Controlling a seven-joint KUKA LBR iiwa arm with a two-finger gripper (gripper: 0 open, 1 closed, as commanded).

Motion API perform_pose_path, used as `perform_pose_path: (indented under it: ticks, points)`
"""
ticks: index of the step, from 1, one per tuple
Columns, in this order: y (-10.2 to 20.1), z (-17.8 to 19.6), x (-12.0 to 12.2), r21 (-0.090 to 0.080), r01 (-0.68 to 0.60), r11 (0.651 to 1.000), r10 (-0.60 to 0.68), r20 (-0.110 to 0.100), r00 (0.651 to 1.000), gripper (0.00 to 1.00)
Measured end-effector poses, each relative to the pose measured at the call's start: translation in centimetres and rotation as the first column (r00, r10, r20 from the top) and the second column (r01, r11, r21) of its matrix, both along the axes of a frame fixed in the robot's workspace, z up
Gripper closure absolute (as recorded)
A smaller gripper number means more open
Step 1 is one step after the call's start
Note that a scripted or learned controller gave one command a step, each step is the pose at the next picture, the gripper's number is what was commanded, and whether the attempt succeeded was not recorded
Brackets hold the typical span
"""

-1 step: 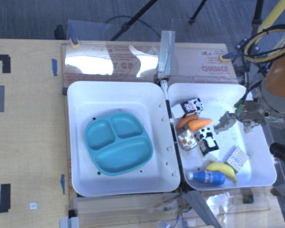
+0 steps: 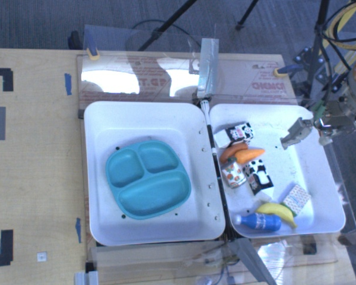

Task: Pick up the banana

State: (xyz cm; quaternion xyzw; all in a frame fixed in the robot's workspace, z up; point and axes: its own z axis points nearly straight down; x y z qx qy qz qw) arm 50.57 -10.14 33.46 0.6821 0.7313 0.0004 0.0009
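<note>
Two white bins are seen side by side on the table (image 2: 35, 159). In the left bin (image 2: 101, 123) a blue divided plate (image 2: 148, 178) is laid flat, with two small compartments toward the far side and one long one toward the near side.

The banana (image 2: 277, 211) is found in the right bin (image 2: 329, 218), near its front edge. It lies on its side, curved, with a blue bottle (image 2: 258, 221) just in front of it and touching or nearly touching it. A small patterned packet (image 2: 296, 199) is placed just to the banana's right.

Toward the left wall of the right bin, a cluster of things is gathered: an orange carrot (image 2: 243, 155), a black-and-white carton (image 2: 240, 133) behind it, a small cup (image 2: 234, 174) in front of it, and another black-and-white object (image 2: 260, 177) beside the cup.

The gripper (image 2: 296, 132) is held over the far right part of the right bin, well apart from the banana. Nothing is seen between the fingers; whether they are spread or pressed together cannot be told from this angle, since only a grey tapered shape is shown. The arm's wrist (image 2: 338, 120) is seen at the bin's right rim, with cables (image 2: 344, 22) behind it.
</note>
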Motion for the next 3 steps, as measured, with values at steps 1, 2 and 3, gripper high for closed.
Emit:
perform_pose_path:
  ticks: [1, 2, 3]
  points:
    - [7.7, -15.1, -2.4, 0.001, -0.059, 0.998, 0.059, -0.003, 0.998, 0.0]
    - [16.4, -15.1, -2.7, 0.0, 0.047, 0.999, -0.047, -0.001, 0.999, 0.0]
    - [22.9, -10.0, -2.7, 0.001, -0.041, 0.999, 0.041, -0.002, 0.999, 0.0]
